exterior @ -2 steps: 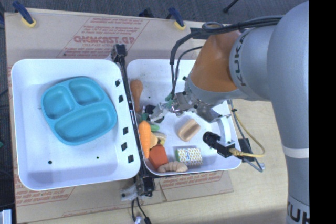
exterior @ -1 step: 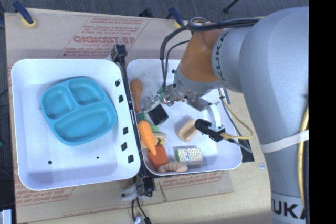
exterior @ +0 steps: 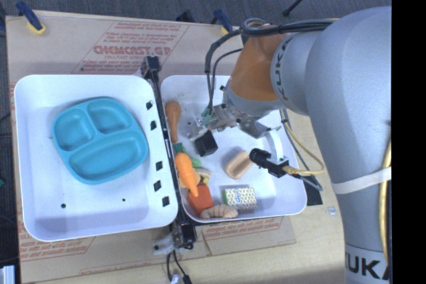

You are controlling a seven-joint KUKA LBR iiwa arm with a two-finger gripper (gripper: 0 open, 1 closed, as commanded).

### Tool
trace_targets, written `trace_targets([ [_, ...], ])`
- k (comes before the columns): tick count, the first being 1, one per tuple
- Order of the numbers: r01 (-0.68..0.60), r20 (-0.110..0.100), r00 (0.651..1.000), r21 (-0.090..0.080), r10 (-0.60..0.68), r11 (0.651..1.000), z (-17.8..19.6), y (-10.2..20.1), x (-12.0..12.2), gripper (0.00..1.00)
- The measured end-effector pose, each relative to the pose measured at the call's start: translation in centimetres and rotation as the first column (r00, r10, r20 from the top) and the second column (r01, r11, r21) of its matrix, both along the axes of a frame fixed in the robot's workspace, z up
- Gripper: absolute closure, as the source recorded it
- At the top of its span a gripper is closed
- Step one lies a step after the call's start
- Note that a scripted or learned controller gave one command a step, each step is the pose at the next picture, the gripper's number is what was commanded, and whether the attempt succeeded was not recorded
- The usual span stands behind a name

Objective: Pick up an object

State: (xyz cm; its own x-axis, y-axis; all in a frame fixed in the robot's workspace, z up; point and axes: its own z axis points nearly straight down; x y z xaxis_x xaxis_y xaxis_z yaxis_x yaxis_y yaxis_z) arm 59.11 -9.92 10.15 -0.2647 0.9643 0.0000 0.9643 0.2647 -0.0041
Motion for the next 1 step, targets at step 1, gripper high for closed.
trace_targets([
  [1, -0.02, 0.002, 1.0, 0.001, 0.02, 1.0, 9.08, 5.17, -3.69, 1.0],
])
